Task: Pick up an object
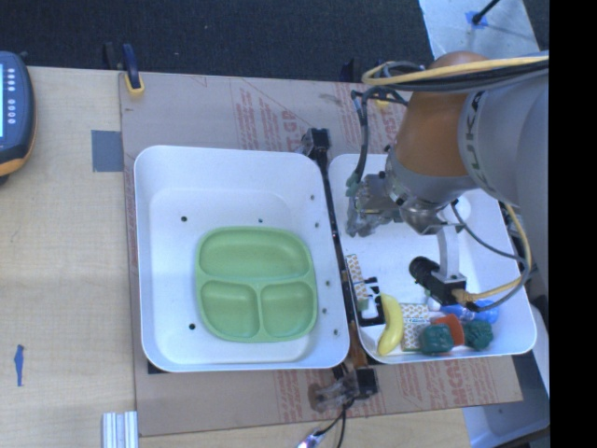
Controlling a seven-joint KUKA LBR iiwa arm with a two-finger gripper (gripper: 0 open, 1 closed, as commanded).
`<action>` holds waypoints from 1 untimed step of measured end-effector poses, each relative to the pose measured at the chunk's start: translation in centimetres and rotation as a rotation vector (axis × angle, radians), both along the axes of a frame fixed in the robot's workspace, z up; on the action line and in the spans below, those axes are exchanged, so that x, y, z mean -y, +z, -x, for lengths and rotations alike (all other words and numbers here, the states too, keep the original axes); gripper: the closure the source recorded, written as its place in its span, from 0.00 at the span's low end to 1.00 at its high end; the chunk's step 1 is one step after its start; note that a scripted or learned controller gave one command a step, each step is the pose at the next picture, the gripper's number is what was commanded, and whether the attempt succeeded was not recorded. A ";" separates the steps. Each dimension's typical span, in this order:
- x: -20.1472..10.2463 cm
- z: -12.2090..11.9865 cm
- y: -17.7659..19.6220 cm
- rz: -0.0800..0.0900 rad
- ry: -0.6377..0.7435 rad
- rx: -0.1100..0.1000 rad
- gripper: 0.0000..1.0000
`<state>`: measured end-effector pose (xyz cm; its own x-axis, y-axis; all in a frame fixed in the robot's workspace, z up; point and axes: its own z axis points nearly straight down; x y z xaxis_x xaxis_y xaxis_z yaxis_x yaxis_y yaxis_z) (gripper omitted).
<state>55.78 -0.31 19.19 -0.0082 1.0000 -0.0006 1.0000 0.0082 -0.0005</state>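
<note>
Right bin [522,343], near end: grouped there, a banana [390,325], a green broccoli-like piece [436,340], a small red item [451,325] and a blue item [481,315], touching or just beside one another along the near wall. Probably lying as loosely dropped rather than deliberately arranged. Judged a harder target for that reason, since closing on one piece risks nudging its neighbours. Left bin [149,250]: holding a green divided plate [254,283], flat and roughly centred, and likely a poor candidate for a two-finger grasp because of its broad, low shape. Gripper [364,215]: poised low over the far left part of the right bin, close to the wall shared with the left bin, wrist directed downward. Degree of opening: cannot be told from this angle, and likewise whether anything is gripped. Relative to the gripper: banana nearest, toward the near edge and slightly to the view's right, well apart. Remaining pieces farther right along the same wall. Plate to the view's left, across the dividing wall. Judged as no pick secured yet.
</note>
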 end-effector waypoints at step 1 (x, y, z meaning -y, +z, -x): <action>-2.6 -4.4 1.1 -0.001 -0.003 0.001 1.00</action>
